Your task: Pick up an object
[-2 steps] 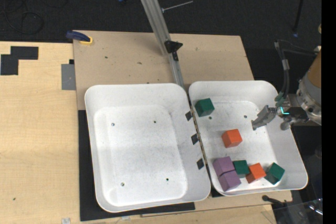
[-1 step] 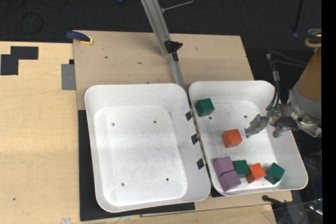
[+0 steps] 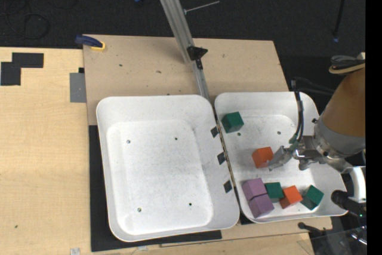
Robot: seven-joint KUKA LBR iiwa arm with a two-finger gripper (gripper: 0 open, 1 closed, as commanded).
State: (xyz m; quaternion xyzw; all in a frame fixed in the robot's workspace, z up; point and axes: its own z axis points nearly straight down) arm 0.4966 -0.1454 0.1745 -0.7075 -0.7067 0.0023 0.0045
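Purple block (image 3: pixel 257 196) angled lengthwise, tool (image 3: pixel 279 158) beside orange cube (image 3: pixel 262 157)

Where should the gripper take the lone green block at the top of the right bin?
Take the green block straight from above, closing on two opposite side faces. It sits alone in the right bin, apart from the other blocks. The side toward the bin divider looks tighter, so putting the fingers on the other pair of faces is likely safer.
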